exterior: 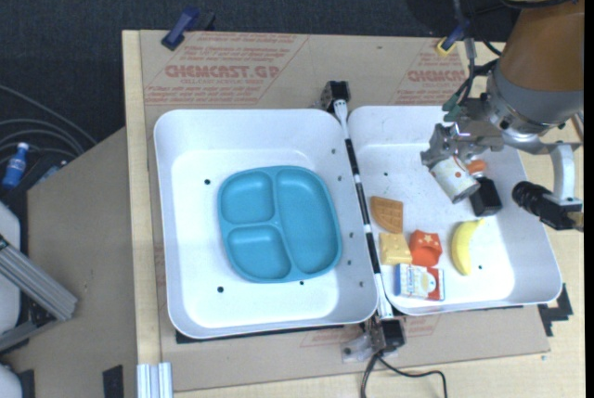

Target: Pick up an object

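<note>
My gripper (454,170) hangs low over the far part of the shallow white bin (401,142) on the arm's side, and from this slanted view I cannot tell if it is open or closed. A small white round shape with an orange mark sits just at its tip, and I cannot say if this is a thing or a part of me. The things I may pick lie nearer to the front rim than my gripper. The curved yellow banana (465,245) is the closest and lies apart from the others. Further toward the divider are a small red block (425,249), a pale yellow block (395,248) touching it, a flat tan cracker-like slab (388,212) and a white carton with red and blue print (419,282). I judge the banana is the best choice, because it has free space around it. I should come straight down over its middle, grip across its narrow width, and close only when I am low. The crowded group is more risky, since I may push a neighbour.
</note>
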Tool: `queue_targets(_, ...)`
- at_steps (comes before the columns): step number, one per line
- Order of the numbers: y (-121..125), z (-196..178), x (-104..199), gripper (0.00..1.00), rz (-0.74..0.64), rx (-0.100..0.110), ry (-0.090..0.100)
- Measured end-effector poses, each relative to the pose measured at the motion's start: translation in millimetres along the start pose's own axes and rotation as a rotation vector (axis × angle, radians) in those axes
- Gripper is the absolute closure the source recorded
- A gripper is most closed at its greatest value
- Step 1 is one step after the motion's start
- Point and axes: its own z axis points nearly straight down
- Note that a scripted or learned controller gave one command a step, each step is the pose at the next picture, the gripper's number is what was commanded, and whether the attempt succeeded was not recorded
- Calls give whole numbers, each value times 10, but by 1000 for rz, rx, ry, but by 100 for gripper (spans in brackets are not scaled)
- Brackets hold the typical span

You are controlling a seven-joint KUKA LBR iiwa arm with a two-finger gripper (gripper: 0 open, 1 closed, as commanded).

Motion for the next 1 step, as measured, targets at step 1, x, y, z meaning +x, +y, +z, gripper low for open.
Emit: queue_targets(1, -436, -98, -13, 100, 2, 4, 1)
